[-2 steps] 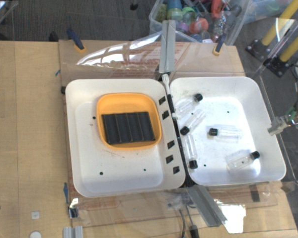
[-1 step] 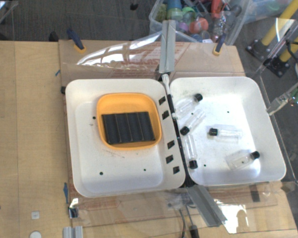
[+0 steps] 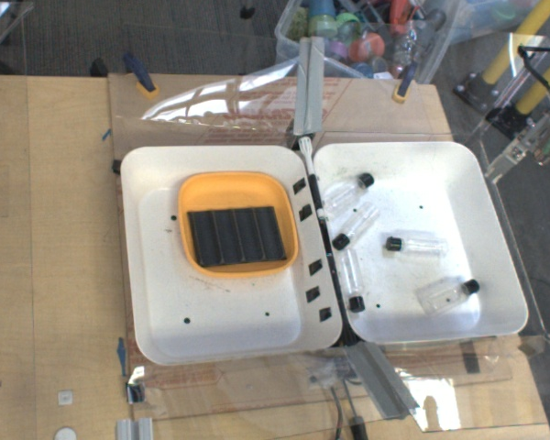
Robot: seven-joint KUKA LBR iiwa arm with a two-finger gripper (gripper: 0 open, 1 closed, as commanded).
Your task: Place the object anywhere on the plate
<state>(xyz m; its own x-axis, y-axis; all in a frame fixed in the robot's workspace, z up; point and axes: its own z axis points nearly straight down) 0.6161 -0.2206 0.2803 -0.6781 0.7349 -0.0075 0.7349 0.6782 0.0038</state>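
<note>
Lying flat on orange plate in left bin: black ribbed block. Scattered across right bin: 5 clear black-capped vials. Cannot tell gripper state or block's position relative to it.

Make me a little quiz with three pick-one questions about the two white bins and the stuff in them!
1. Where is the orange square plate?
A. in the left white bin
B. in the right white bin
C. on the wooden bench

2. What colour are the caps on the small clear plastic vials?
A. red
B. black
C. yellow

3. What lies on the orange plate?
A. a clear vial
B. a ridged black rectangular block
C. a blue clamp

Answers:
1. A, the plate sits inside the left bin.
2. B, each vial in the right bin ends in a black cap.
3. B, the dark block lies flat across the plate's middle; the vials all lie in the right bin.
</note>
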